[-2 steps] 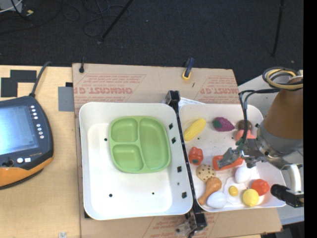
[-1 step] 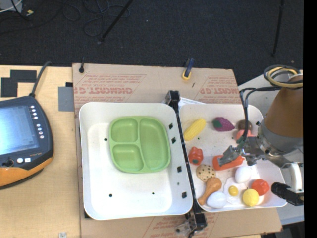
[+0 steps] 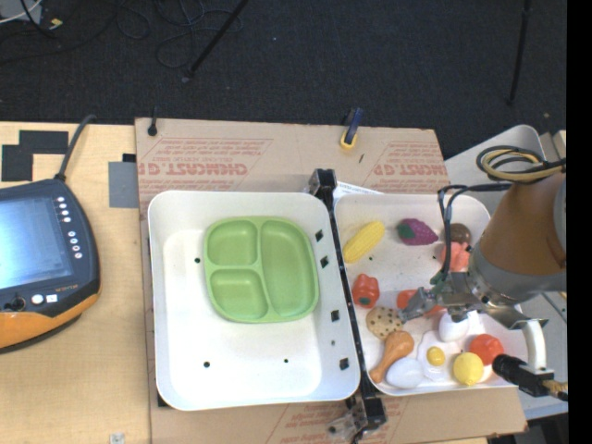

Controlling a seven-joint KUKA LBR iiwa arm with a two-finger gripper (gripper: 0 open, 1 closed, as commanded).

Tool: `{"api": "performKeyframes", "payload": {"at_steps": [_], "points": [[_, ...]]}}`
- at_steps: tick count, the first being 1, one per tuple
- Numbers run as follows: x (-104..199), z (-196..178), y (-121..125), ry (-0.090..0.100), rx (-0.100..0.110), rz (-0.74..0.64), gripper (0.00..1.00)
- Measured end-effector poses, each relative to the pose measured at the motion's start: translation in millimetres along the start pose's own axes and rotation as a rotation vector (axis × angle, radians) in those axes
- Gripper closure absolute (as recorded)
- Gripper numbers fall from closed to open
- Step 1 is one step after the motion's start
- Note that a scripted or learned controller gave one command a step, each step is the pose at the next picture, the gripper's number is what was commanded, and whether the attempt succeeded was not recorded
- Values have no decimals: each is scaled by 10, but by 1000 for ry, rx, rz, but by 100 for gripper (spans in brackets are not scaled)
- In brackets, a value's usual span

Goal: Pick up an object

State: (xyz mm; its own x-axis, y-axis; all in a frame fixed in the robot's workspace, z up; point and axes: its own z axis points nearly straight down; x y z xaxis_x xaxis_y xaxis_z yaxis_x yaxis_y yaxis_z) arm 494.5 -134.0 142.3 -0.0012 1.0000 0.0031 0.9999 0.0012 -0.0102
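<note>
The claw (image 3: 433,303) hangs low inside the right bin (image 3: 388,213), and I cannot tell how it is set, since the grey wrist and dark fittings crowd that spot. No toy shows gripped in it.

The right bin holds every candidate: a corn cob (image 3: 363,240), a purple toy (image 3: 418,232), a red pepper (image 3: 365,289), a cookie (image 3: 382,321), a drumstick (image 3: 396,347), a fried egg (image 3: 435,357), a lemon (image 3: 468,368) and a tomato (image 3: 485,347). A small red piece (image 3: 408,299) lies just beside the claw and looks like the nearest target.

To do this step well, I judge the claw should centre over 1 toy alone, come straight down and close only once that piece sits squarely in its grip. The cookie and drumstick lie close below, so a slanted approach risks nudging them. The left bin (image 3: 176,340) carries a green divided tray (image 3: 261,270) with 3 compartments, well apart from the action.
</note>
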Motion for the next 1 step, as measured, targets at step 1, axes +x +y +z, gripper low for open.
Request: {"api": "performKeyframes", "payload": {"at_steps": [1], "points": [[19,516,9,0,-6,-1,0]]}}
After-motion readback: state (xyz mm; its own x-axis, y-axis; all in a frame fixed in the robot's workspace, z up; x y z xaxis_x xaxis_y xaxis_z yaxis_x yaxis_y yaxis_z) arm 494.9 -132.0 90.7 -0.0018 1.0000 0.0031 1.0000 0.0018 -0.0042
